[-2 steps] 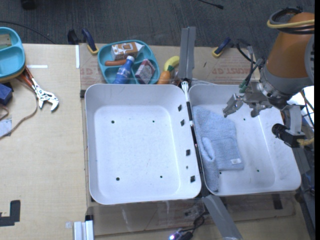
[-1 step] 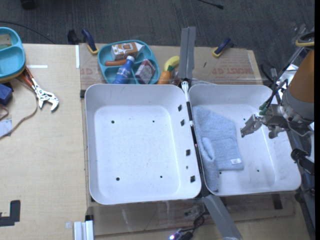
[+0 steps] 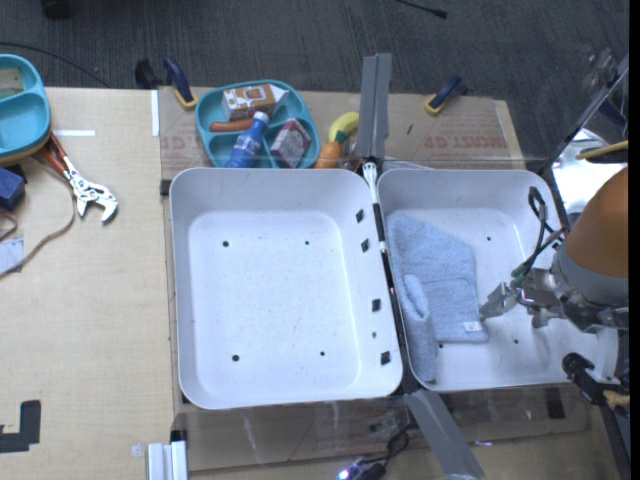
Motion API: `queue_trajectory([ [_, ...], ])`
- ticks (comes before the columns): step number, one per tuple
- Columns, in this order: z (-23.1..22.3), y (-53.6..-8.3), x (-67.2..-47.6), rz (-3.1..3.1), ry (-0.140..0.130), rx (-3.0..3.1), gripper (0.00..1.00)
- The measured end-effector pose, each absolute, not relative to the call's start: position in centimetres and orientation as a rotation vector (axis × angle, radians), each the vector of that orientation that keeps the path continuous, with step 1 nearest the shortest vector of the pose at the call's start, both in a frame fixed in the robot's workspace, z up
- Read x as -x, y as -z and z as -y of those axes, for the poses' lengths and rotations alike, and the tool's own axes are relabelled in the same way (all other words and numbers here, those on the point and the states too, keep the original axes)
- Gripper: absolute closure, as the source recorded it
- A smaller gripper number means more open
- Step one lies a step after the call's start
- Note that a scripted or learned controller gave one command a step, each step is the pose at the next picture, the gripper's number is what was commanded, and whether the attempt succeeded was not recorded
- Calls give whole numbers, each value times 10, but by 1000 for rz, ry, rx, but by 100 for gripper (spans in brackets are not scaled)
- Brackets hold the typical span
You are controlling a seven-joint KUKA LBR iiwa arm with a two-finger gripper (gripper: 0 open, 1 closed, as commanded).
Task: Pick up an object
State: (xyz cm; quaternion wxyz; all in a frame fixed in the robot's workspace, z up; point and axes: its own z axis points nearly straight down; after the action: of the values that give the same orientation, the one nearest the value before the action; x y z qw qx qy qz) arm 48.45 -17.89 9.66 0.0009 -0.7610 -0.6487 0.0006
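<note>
A pale grey-blue cloth (image 3: 435, 283) lies crumpled along the left half of the right bin (image 3: 500, 213), with a small white tag at its lower right corner. My gripper (image 3: 497, 303) reaches in from the right, low over the bin floor. Its tip is just beside the cloth's right edge, near the tag. Nothing is visibly held in it. The arm's orange band (image 3: 612, 223) sits above the wrist at the right edge.
The left bin (image 3: 270, 288) shows its bare white floor. Behind the bins stands a teal tray (image 3: 215, 133) of toy food, with a banana (image 3: 343, 126) next to it. A wrench (image 3: 88, 193) lies on the bench at the left. A grey post (image 3: 375, 98) rises between the bins.
</note>
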Motion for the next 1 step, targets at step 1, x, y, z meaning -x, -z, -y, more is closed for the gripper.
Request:
queue_trajectory([
  [1,213,-156,-500,1871,-2,2524,0],
])
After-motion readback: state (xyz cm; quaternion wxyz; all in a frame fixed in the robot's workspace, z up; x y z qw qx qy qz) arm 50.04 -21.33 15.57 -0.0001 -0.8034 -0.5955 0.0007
